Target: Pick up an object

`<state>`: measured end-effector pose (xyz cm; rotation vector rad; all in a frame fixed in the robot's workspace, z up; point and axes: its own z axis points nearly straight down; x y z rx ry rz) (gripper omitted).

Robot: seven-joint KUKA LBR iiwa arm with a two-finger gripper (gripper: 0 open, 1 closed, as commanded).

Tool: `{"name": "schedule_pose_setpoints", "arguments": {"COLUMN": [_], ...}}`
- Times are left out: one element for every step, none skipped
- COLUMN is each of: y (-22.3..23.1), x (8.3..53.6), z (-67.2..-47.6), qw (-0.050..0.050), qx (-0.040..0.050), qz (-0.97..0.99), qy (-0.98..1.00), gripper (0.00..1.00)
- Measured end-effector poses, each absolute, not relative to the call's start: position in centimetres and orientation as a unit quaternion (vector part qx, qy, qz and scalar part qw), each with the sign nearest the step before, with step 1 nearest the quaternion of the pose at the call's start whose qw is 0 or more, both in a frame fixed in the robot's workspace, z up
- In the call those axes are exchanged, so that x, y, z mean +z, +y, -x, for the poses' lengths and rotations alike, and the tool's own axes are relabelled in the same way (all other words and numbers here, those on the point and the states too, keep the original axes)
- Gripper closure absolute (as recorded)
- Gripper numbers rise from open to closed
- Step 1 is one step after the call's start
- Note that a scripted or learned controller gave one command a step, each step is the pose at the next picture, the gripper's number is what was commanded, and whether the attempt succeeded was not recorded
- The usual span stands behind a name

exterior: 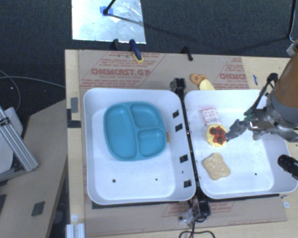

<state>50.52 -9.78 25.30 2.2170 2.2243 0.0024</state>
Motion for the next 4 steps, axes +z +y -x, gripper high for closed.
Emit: {"name": "schedule_pose_setpoints", "arguments": {"y": [-2.8, 4.4, 14.0, 13.6], "x": [35.2, 42.5, 43.0, 44.0], "z": [-48.7, -48.7, -48.6, -48.7], "qw": [0.003, 0.002, 0.001, 0.002], "qx": [0.004, 0.0032, 0.0026, 0.0032], "qz": [-0.703, -0.704, -0.703, -0.705], "qy": [0.711, 0.71, 0.711, 0.71], "gripper": [0.0, 0.0, 0.0, 1.0]}}
